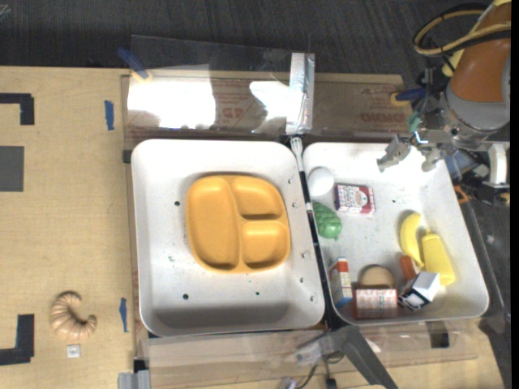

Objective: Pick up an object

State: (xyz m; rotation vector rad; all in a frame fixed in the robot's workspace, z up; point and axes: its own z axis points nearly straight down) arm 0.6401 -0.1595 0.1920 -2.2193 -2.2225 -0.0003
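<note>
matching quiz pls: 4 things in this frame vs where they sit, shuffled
Things:
1. orange divided tray
2. croissant
3. banana
4. gripper

Places:
A. on the bench, left of both bins
B. above the right bin's far edge
C. in the left bin
D. in the right bin, beside a yellow bottle

Pairs: 1-C, 2-A, 3-D, 4-B

The grey two-finger gripper [411, 154] hangs spread above the right white plastic bin [469, 241] of small groceries; a yellow divided tray [237, 221] lies in the left white bin [154, 217].
</note>
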